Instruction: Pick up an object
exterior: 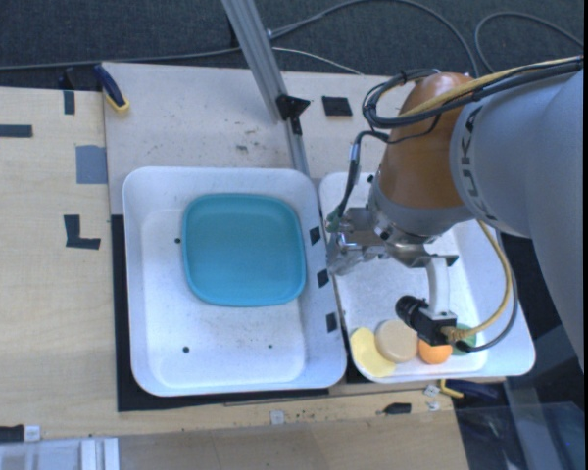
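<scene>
Pincer (346, 241) low at the left wall of the right bin (510, 360), just beside the gap between the 2 bins, beneath the grey arm (529, 155) and its orange band (421, 155). Spread or pressed together: cannot tell from this slanted top view, hidden under the wrist.

Camera view, right bin: 3 small things bunched in the near corner, closer to the camera than the pincer and apart from it. Flat yellow piece (366, 357) nearest the left wall. Round beige disc (396, 341) overlapping its right edge. Orange piece (433, 352) just beside the disc on the right, partly hidden. Bare floor of that bin white with dark specks.

Left bin (225, 351): 1 teal plate (243, 249), square with rounded corners, flat on the floor, toward the far side.

Around the bins: pale wooden bench (39, 282) with black tape marks, and a slanted metal rail (260, 47) from the top of the view down to the far edge between the 2 bins.
</scene>
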You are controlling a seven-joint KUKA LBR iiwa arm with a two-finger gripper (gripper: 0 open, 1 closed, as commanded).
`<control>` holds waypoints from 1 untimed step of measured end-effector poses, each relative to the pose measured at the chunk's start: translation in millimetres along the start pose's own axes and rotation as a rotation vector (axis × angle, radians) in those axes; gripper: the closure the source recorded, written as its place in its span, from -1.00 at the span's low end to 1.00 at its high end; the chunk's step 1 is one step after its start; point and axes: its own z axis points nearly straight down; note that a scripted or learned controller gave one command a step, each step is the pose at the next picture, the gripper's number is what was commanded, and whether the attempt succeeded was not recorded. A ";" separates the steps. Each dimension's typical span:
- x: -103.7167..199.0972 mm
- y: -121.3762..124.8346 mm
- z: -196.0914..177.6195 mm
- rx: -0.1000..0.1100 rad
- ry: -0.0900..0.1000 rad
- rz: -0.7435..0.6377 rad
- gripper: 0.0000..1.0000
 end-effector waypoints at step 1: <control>54.2 6.0 -11.3 -0.002 0.001 -0.001 1.00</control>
